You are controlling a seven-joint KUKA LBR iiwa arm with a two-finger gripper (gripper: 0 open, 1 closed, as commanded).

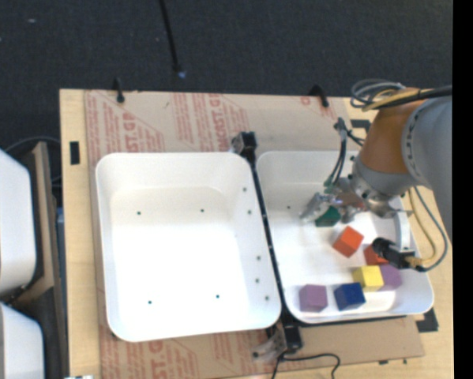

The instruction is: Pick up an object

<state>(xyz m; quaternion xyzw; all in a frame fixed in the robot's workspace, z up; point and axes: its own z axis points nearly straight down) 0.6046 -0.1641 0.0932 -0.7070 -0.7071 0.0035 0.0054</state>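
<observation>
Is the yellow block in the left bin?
No, the yellow block lies in the right bin, among the other coloured blocks near its front edge.

the grey arm [426, 136] enters from the right of the frame, its orange band [386, 136] above the wrist. the hand [321, 210] sits right of centre, reaching leftward and down, cables trailing alongside.

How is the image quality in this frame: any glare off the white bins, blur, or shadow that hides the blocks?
Camera view: soft overall, fine detail is lost. The left bin is bright white, nearly washed out. The right bin is evenly lit; the orange block, yellow block and blue block read clearly. The arm shades the area around the tool, which looks smeared.
</observation>
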